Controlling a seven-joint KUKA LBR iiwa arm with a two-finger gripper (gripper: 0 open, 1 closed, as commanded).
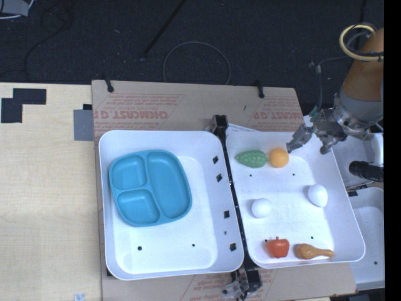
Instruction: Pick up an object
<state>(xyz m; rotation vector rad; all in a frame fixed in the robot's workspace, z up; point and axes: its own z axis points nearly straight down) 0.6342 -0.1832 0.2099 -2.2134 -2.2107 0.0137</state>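
Orange ball [279, 158] — right bin's far side, beside green piece [252, 158].

Light is even and fairly bright over the bench, soft and diffuse from above. The two white bins, the left bin [125, 256] and the right bin [351, 231], read almost blown out, with faint glare on their floors. Shadows are short and weak, falling just under the small objects. Toward 12 o'clock the floor is dark and grainy. The arm [363, 74] at 2 o'clock looks slightly soft. Overall sharpness is modest, with mild compression noise.
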